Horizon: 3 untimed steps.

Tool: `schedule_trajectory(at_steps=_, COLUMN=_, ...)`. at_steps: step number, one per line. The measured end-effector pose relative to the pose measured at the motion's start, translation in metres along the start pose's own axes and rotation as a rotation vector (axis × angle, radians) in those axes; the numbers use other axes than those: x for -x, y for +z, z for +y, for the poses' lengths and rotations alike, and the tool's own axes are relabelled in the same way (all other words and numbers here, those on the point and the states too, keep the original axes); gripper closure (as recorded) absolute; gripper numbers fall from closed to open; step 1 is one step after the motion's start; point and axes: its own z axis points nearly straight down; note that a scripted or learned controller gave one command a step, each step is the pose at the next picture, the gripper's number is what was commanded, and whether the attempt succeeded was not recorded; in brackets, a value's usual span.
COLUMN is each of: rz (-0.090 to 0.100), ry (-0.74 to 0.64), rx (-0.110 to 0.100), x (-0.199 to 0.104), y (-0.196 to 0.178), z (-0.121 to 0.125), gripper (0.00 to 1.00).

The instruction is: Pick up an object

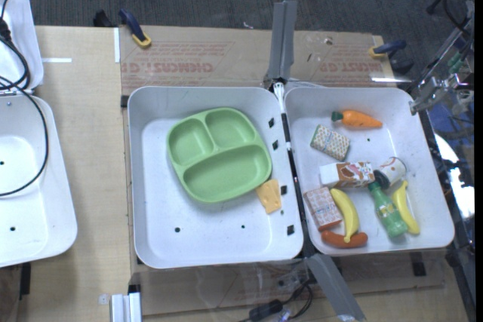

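Observation:
The right bin (423, 133) holds several small items. An orange carrot (356, 118) lies at its back, with a patterned box (330, 141) just in front of it. A white and brown carton (347, 174) and a small can (390, 171) lie in the middle. A green bottle (386, 213) lies between two yellow bananas (346, 213) (406, 209). A pink box (323, 207) and a red sausage-like piece (345, 239) sit at the front left. In the left bin (151, 230), a green divided plate (219, 154) lies next to a yellow cheese wedge (269, 196).
A grey metal post (282, 41) stands behind the seam between the bins. Blue and yellow clamps (136, 29) (389, 50) hold cardboard at the back. White tubs with a black cable (23, 162) sit at the far left. Metal gear (445, 72) crowds the right edge.

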Motion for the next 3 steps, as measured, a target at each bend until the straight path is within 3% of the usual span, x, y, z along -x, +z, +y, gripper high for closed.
schedule_trajectory(at_steps=1, rz=0.000, ry=-0.153, rx=0.003, x=-0.041, y=0.160, z=-0.020, gripper=0.00)
schedule_trajectory(at_steps=2, rz=-0.017, ry=-0.192, rx=0.041, x=-0.076, y=0.179, z=-0.047, gripper=0.00)
schedule_trajectory(at_steps=3, rz=-0.025, ry=-0.496, rx=0.042, x=-0.110, y=0.179, z=-0.062, gripper=0.00)
